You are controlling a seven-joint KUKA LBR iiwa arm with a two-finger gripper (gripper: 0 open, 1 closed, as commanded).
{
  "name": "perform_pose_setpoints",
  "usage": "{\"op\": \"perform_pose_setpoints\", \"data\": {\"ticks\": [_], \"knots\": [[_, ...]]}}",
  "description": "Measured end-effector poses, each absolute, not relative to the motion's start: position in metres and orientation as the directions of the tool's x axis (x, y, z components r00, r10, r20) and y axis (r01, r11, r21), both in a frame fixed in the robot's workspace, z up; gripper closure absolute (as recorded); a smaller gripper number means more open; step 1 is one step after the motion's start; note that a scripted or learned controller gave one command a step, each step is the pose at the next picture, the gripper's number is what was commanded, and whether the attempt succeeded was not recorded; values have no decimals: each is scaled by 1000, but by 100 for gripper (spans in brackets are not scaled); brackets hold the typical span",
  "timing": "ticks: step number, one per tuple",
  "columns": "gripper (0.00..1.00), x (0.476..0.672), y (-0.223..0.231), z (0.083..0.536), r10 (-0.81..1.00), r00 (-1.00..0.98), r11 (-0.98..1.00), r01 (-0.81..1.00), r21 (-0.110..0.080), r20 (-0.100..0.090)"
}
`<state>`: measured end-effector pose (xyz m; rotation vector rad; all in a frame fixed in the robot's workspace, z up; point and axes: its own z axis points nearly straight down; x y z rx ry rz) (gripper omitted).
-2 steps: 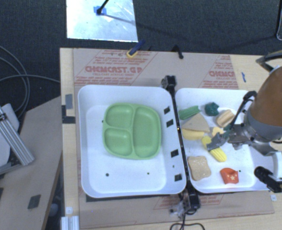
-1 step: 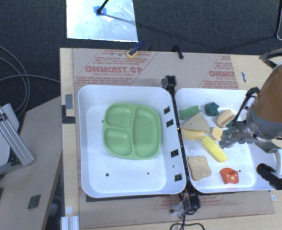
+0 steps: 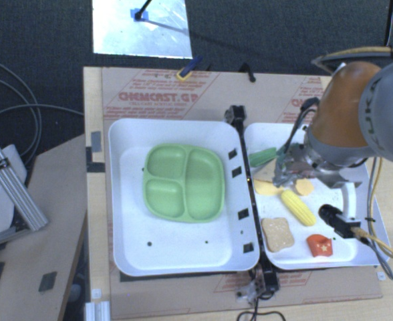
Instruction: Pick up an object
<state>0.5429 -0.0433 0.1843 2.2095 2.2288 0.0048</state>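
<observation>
Right bin (image 3: 357,256), lower right of frame: corn cob (image 3: 297,206), bread slice (image 3: 277,233), red piece (image 3: 320,245), yellow pieces, green item (image 3: 263,156), loose for picking. Claw (image 3: 283,172) low over yellow piece (image 3: 266,188), placed to grasp; apart or together, cannot tell. Left bin (image 3: 126,249), centre: green divided plate (image 3: 184,182).

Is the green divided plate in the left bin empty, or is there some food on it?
Empty. The green plate lies flat in the left bin, and its three compartments show bare green; the corn and bread slice lie in the right bin.
</observation>
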Motion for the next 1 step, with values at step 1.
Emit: {"op": "perform_pose_setpoints", "data": {"ticks": [1], "knots": [[100, 562, 47, 210, 1000, -13, 13, 1000, 5, 3]]}}
